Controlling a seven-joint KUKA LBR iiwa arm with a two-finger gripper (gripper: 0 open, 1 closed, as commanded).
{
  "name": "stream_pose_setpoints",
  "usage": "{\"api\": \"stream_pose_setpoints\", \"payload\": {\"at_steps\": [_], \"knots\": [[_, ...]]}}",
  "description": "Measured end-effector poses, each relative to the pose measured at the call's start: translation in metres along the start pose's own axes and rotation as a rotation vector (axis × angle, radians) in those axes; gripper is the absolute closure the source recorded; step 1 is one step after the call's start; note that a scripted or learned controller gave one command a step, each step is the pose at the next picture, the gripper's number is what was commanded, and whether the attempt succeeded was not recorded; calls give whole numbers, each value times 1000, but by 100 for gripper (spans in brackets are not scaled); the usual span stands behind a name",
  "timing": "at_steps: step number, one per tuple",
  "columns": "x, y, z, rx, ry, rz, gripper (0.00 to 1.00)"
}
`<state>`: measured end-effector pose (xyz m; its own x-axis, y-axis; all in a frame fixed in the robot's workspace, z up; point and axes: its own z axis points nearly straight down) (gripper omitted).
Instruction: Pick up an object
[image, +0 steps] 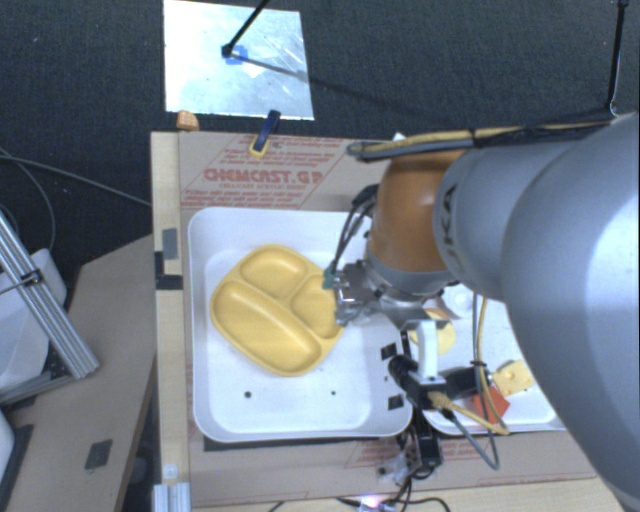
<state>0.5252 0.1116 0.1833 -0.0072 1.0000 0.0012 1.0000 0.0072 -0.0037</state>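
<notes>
Camera view: a yellow divided plate (275, 310) was seen lying flat in the left bin (230, 420), and the gripper (345, 295) was lowered at its right rim (presumably for an edge grasp); finger spacing could not be told.

Evenly lit from above, moderately bright, soft low-res look throughout. Strong glare on the shiny sheet (238, 58) at top, nearly blown out. White bin (290, 415) bright but not clipped, faint shadow under the yellow divided tray (275, 310). Grey arm (560, 260) close to the lens, big and out of focus, soft highlight along its upper edge. Dark floor (80, 100) murky, little detail. Slight blur at frame edges.
</notes>
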Motion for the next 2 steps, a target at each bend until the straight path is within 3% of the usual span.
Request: {"api": "stream_pose_setpoints", "payload": {"at_steps": [1, 2], "knots": [[-80, 31, -2, -7, -4, 13, 100], [-23, 3, -1, -2, 1, 0, 100]]}}
